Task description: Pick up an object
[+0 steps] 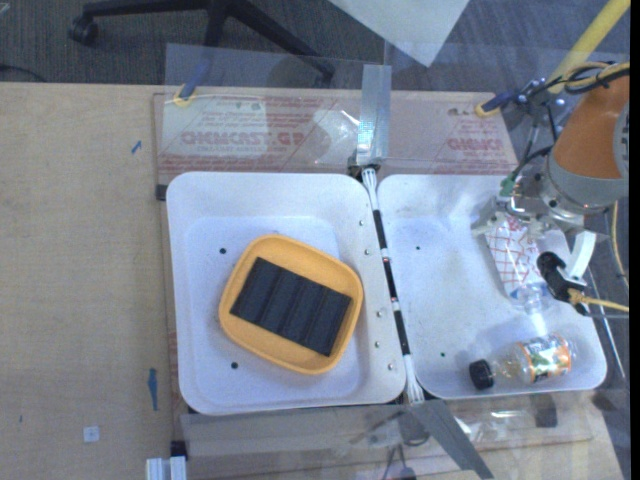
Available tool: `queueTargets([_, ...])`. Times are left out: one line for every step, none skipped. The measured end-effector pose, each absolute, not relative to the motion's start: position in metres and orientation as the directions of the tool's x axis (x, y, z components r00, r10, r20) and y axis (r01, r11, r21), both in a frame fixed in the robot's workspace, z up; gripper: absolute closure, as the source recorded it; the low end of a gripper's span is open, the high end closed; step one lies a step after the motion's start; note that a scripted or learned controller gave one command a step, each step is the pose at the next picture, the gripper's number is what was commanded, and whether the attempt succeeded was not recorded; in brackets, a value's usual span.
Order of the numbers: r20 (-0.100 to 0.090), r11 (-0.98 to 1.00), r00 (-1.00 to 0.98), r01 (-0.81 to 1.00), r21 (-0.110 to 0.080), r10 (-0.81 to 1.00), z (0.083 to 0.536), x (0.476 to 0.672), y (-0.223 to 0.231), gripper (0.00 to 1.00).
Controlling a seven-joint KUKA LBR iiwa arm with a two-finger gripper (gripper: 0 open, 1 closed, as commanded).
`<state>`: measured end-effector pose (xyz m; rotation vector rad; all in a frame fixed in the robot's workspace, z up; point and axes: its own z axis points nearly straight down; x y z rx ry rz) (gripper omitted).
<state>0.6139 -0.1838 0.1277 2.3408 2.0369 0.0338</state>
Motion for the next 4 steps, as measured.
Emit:
queueTargets([-0.009, 0.015, -0.015, 1.000, 0.021, 1.000, 0.094, 0.628, -0.199, 0.00])
queueTargets([-0.005, 0.095, -0.095, 0.995, 0.018, 0.995, 0.094, 0.549, -0.179, 0.00])
queueTargets([-0.008, 0.090, -0.090, 0.996, 0.026, 0.996, 0.106, 0.550, -0.182, 1.00])
queueTargets([0.000, 0.027, -0.027, 1.000, -0.001, 1.000, 0.180, 0.520, -0.102, 1.00])
